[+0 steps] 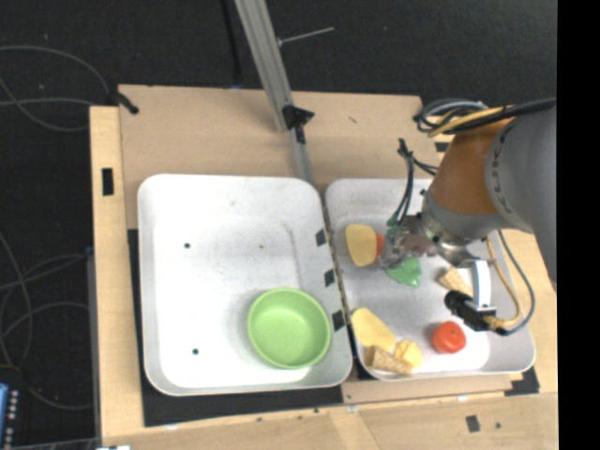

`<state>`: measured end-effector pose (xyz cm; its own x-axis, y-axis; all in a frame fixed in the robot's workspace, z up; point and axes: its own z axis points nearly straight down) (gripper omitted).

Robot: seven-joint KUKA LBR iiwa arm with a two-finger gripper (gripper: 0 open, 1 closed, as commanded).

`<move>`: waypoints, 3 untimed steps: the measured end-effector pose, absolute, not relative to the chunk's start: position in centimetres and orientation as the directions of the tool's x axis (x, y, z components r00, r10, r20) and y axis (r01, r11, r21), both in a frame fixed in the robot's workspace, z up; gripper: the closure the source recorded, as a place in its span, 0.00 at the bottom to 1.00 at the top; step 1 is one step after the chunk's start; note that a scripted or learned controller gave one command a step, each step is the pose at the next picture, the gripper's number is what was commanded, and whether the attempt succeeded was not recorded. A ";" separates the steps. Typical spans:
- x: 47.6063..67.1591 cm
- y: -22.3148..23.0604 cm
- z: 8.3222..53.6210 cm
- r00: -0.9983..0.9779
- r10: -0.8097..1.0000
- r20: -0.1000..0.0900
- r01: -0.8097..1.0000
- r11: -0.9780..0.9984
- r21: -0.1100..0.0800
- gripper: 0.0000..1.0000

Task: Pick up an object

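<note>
My gripper (398,249) hangs low over the middle of the right bin (366,200), under the grey arm with its orange band. Just left of it lies a yellow piece with a red end (360,243). A small green object (407,272) sits directly below the gripper, touching or nearly touching it. A red tomato-like ball (448,337) rests near the bin's front right. Yellow pieces (384,341) lie at the front left of that bin. A tan piece (452,278) shows to the right of the green object.
The left bin (187,251) holds a green bowl (288,327) near its front right corner. A slanted metal pole (272,64) rises behind the bins. Cables hang around the wrist on the right.
</note>
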<state>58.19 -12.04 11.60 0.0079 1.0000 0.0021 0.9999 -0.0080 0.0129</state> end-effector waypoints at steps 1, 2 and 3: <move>57.6 -12.3 16.2 0.006 1.000 0.000 1.000 -0.006 0.005 1.00; 58.2 -13.1 20.9 0.001 1.000 -0.001 1.000 -0.001 0.007 1.00; 58.2 -13.5 26.3 -0.003 1.000 -0.002 1.000 0.003 0.008 1.00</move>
<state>58.22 -13.53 26.28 -0.0032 1.0000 -0.0015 1.0000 0.0032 0.0076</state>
